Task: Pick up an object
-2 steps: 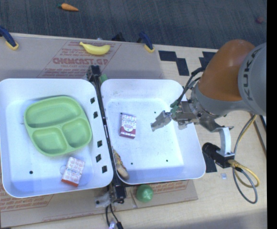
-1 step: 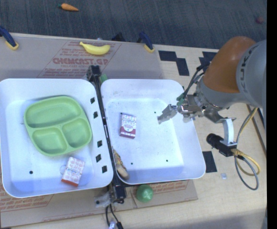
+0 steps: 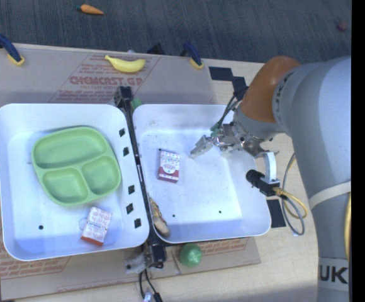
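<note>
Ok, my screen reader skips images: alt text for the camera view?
The arm's hand hovers in the right bin near a small red box. The left bin holds a green divided plate and a snack packet.

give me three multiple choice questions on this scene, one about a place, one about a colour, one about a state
1. Where does the divided tray lie?
A. left bin
B. right bin
C. on the floor

2. What colour is the ball on the cardboard in front of the bins?
A. red
B. green
C. blue

3. How does the small box in the right bin stand to the pincer?
A. lifted between its tips
B. pressed under it
C. lying on the bin floor, apart from it

Answers: 1 A, the tray sits in the left bin. 2 B, it is plainly green. 3 C, bare white floor shows between them.
</note>
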Robot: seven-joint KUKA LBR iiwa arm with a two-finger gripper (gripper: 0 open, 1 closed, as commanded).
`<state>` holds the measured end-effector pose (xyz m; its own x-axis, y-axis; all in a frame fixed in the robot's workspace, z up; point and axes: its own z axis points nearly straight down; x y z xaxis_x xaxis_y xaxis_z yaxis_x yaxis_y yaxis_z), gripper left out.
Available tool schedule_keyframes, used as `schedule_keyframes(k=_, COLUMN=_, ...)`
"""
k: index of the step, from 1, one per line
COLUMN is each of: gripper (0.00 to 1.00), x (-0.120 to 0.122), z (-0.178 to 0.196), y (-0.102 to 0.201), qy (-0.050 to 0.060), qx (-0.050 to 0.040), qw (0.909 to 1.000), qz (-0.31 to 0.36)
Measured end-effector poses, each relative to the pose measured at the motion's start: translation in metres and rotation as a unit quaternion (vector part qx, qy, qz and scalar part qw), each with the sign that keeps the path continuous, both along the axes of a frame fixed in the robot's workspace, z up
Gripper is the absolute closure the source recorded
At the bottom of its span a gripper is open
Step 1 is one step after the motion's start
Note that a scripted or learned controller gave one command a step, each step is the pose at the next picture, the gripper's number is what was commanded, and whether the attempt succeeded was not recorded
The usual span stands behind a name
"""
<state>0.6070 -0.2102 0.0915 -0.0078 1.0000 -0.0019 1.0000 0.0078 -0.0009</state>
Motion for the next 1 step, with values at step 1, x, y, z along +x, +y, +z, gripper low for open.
schedule_keyframes(k=1, gripper=0.00, x=0.0342, z=0.0930, y=-0.0006, qy=-0.001, qx=0.0010, qw=1.0000, qz=-0.001)
